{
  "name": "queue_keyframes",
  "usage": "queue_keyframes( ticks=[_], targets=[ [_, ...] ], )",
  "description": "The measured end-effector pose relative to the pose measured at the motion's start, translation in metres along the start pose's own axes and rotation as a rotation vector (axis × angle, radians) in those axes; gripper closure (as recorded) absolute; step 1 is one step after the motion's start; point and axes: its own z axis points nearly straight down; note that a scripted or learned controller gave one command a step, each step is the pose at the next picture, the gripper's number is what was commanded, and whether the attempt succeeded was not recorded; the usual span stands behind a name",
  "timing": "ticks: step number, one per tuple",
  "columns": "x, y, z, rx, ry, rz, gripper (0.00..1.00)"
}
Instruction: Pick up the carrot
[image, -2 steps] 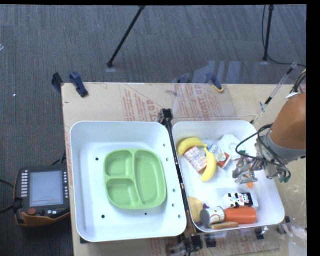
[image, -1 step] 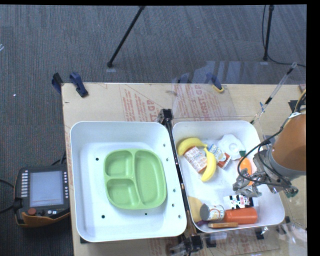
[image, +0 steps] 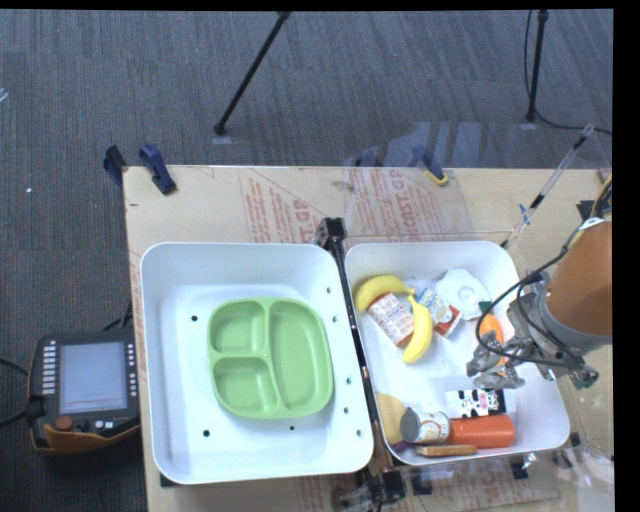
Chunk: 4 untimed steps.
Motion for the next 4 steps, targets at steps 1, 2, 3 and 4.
queue_keyframes(
  ticks=[1,2,3,4],
  targets=[
    [-0.010,0.016,0.010,0.002,0.021,-0.244,1.00],
    [-0.014,0.017,-0.001,0.005,0.015,-0.249,1.00],
    [-0.002,-0.008,-0.097,-0.011,0.063,0.438,1.00],
    [0.013,-0.009,0.008,-0.009,0.052,0.376,1.00]
  ],
)
